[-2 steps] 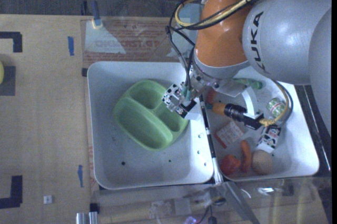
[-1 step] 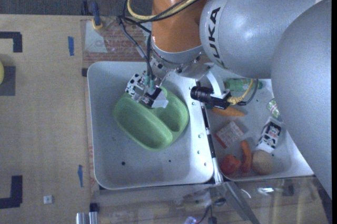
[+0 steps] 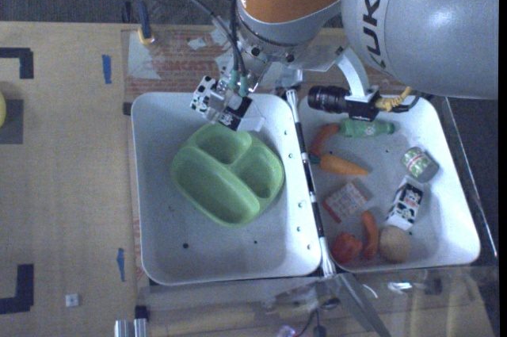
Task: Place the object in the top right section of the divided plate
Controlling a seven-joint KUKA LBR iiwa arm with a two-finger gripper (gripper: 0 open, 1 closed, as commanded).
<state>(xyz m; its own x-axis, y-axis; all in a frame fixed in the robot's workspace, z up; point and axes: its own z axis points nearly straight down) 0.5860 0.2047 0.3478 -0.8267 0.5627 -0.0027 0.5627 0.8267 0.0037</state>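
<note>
The gripper (image 3: 224, 104) hangs over the far edge of the left bin (image 3: 150, 193), just above the upper rim of the green divided plate (image 3: 228, 174). A small black-and-white patterned carton (image 3: 207, 93), cow-print like a toy milk box, sits at the fingertips; it appears clamped between the fingers, though the wrist hardware crowds the view and the contact faces are not plainly visible.

The plate lies tilted in the bin, rotated so that its sections run diagonally. It has one large compartment toward the near left and two smaller ones toward the far right. The top right section is judged to be the small compartment nearest the centre divider between the bins.

Assessment of the step in hand: the carton is at present beside the plate's far rim, not over the target section. A sound placement calls for a short travel toward the right and near side, centring the carton over that compartment, then a low descent before release, so that it does not tip onto the ridge.

The right bin (image 3: 463, 232) holds a carrot (image 3: 344, 165), a second cow-print carton (image 3: 406, 205) and other toy food, well apart from the work.
</note>
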